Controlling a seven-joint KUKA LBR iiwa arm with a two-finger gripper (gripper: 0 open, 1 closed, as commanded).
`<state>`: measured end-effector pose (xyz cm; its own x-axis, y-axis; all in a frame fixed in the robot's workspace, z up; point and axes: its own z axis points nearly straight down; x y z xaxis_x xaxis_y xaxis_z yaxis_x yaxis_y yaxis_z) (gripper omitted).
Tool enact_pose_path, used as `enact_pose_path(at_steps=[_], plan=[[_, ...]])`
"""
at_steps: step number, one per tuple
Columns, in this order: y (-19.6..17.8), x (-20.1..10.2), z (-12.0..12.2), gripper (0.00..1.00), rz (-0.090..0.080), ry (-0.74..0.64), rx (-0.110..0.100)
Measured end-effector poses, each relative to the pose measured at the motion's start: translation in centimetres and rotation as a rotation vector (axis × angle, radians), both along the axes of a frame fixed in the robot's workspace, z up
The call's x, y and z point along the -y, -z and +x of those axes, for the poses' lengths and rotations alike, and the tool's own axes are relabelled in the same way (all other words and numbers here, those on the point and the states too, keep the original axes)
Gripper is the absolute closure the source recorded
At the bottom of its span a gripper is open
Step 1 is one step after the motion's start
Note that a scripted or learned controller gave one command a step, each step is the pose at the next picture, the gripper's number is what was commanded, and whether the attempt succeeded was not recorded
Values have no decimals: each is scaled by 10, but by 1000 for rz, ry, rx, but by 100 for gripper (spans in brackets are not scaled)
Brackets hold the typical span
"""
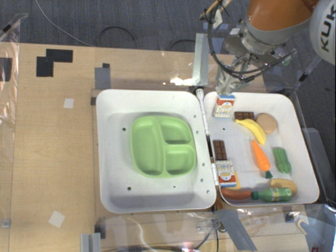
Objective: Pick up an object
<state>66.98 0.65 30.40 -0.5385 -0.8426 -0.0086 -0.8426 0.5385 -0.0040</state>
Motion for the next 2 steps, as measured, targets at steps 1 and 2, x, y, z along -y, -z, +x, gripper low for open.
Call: enact_pose_path(at_steps=[1,2], plan=[[-16,0,2,100,3,4,15],[-30,-1,4,100,6,6,27]])
